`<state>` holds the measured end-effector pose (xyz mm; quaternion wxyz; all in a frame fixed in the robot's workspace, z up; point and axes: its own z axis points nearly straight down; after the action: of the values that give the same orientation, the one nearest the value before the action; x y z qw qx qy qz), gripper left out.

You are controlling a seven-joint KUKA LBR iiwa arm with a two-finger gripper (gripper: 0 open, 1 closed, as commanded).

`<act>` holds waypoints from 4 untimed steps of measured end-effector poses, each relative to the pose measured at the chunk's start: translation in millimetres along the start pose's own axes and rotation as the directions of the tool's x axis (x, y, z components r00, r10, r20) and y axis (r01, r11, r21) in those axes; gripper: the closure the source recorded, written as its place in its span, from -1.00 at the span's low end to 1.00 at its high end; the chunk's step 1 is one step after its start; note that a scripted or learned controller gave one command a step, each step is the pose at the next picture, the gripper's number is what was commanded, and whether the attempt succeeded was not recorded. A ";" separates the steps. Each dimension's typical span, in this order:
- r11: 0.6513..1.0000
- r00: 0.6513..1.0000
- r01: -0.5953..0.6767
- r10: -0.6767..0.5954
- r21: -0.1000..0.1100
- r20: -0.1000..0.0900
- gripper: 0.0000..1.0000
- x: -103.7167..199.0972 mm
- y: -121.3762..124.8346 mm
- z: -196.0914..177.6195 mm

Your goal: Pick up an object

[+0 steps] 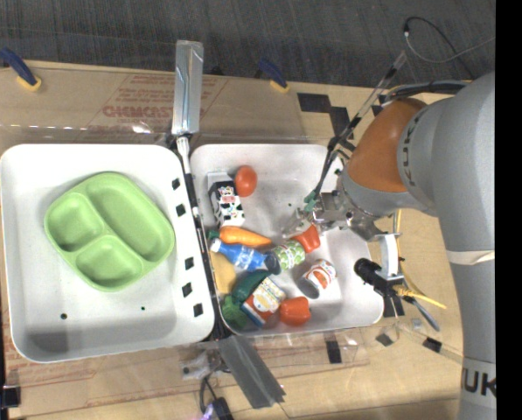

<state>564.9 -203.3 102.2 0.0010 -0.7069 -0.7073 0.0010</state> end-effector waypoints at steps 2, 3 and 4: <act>0.999 0.999 0.050 -0.050 -0.001 0.000 -1.00 -7.7 30.5 -98.0; 0.998 0.998 0.070 -0.070 0.003 -0.002 -1.00 5.0 10.9 3.5; 0.927 0.927 0.376 -0.376 0.000 -0.002 -1.00 83.7 -23.0 11.0</act>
<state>541.8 -119.6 91.2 0.0019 -0.5584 -0.8296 0.0004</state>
